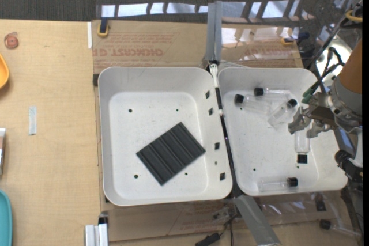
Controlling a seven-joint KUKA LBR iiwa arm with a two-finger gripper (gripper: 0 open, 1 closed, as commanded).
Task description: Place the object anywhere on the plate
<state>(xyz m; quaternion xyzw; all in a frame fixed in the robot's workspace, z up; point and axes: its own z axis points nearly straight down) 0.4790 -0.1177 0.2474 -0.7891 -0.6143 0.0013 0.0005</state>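
Gripper (pixel 304 124) hangs over the right bin (pixel 253 178), a clear tube (pixel 301 146) pinched upright between its fingers. Best now to lift it well above the rims, carry it left, and lower it gently onto the dark plate (pixel 170 152).

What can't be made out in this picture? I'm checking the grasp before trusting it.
- Two-finger gripper, camera view: its fingers blend with the clear plastic tubes, so open or shut is unclear.
- Clear plastic tube with black cap below the gripper: held or lying in the right white bin cannot be told; it is transparent.
- Grey arm: cut off by the right edge.
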